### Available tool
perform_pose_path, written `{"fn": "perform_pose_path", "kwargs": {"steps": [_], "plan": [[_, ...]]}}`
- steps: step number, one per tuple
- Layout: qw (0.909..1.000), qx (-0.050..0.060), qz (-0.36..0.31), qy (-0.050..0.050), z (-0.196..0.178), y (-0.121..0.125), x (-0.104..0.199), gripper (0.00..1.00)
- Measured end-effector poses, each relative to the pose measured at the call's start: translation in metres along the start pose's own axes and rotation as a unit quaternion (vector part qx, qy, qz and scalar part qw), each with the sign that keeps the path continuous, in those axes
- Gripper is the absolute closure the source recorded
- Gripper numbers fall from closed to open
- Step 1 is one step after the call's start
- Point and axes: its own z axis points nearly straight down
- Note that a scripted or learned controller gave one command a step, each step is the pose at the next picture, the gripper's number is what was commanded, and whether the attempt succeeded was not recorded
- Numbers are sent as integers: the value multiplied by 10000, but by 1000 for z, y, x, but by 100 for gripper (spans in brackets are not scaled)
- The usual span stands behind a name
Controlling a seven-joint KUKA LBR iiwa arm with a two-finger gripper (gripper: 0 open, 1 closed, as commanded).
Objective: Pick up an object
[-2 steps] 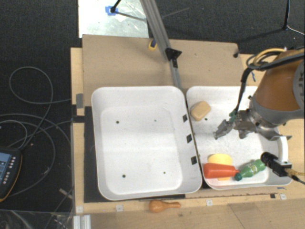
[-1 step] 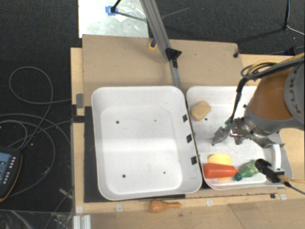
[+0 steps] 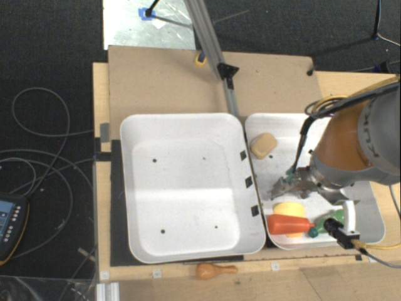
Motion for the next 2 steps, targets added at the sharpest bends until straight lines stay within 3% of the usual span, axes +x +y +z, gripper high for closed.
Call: {"fn": "perform_pose_path", "kwargs": {"steps": [1,2], "plan": [[10000,-31,6,-5,-13,2,-1,100],[10000,-50,-14,-11,-57,0,-3,100]]}}
